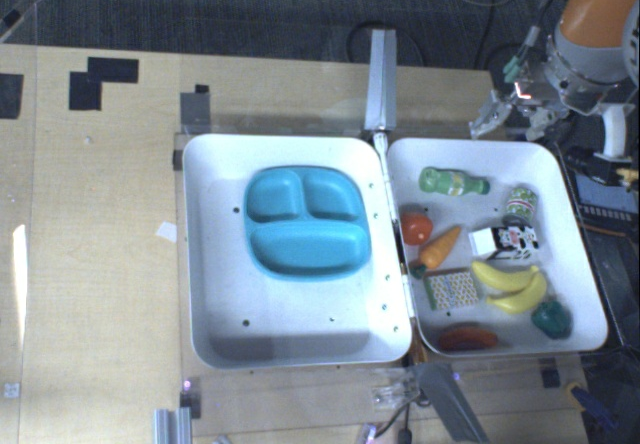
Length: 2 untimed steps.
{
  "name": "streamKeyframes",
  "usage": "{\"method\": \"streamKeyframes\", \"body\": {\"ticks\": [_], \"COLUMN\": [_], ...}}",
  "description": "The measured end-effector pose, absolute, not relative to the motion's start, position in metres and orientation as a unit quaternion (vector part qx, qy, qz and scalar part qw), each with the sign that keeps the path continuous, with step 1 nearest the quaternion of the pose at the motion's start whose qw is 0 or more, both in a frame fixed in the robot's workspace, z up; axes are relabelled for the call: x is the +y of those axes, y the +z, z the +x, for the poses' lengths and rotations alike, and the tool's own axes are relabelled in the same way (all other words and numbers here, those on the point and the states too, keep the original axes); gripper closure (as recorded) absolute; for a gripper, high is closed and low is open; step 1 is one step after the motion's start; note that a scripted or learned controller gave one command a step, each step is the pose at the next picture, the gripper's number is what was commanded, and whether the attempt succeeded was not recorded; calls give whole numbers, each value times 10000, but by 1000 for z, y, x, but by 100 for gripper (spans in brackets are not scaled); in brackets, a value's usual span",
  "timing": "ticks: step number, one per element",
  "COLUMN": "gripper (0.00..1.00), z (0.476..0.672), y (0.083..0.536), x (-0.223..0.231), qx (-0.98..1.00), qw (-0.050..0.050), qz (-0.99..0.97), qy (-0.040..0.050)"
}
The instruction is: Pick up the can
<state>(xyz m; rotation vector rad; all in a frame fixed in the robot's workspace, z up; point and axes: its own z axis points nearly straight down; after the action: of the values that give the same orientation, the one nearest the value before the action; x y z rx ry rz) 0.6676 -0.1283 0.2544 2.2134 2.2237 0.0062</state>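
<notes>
The can (521, 200) is small, with a green and white label. It stands in the right bin (570, 194), near the far right wall. My gripper (514, 122) hangs above the bin's far rim, up and slightly left of the can and well apart from it. Its fingers are spread open with nothing between them.
The right bin also holds a green bottle (453, 182), a tomato (416, 228), a carrot (440, 246), a cow-patterned carton (515, 240) just below the can, bananas (512, 287), a dotted pad (450, 288), a green item (551, 318) and a red item (467, 337). A blue divided plate (305, 220) lies in the left bin (210, 262).
</notes>
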Motion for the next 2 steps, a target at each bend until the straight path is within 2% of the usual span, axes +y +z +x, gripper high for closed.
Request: {"method": "streamKeyframes", "body": {"ticks": [1, 2], "gripper": [0, 0], "z": [659, 596], "y": [117, 88], "x": [-175, -206], "qx": [7472, 7872], "qw": [25, 45], "qz": [6646, 6166], "qy": [16, 21]}}
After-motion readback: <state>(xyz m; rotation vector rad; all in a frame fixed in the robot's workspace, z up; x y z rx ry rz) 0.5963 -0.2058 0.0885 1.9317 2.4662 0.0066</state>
